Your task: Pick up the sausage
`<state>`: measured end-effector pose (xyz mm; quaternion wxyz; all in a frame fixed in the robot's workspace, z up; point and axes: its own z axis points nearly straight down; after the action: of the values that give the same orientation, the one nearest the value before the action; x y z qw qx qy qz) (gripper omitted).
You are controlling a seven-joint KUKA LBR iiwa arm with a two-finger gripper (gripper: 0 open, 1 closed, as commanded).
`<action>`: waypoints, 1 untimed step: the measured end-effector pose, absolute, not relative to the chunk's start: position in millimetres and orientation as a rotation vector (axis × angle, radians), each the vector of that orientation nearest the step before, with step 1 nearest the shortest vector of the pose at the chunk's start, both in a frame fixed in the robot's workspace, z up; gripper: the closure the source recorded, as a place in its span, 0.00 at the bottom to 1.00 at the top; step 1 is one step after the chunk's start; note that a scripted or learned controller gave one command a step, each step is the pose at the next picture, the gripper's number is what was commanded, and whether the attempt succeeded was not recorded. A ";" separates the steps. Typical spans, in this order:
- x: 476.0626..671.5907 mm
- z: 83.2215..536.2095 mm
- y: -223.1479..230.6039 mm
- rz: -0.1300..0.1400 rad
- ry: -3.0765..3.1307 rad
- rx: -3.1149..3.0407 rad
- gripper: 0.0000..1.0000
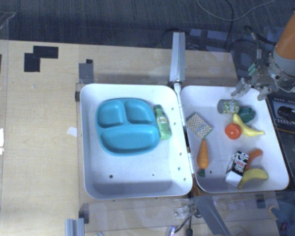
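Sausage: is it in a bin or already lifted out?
In. The sausage lies in the right bin, beside the carton; the hand is up at the bin's far edge.

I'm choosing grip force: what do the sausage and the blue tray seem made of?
Sausage: probably smooth moulded plastic toy food; uniform orange-red, rounded end, partly hidden behind the milk carton. Blue tray: likely rigid plastic with a soft sheen; single flat colour, moulded compartments. Neither is certain from this view.

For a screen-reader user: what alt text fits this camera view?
The end effector hovers over the right bin's far edge, apart from the sausage lying near a milk carton and banana. The left bin holds a blue tray.
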<state>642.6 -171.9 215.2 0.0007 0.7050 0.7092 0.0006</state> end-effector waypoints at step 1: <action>602.9 122.4 -205.5 0.001 2.215 2.225 0.00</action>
<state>602.9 -205.5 122.4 0.0008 0.7087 0.7055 0.0002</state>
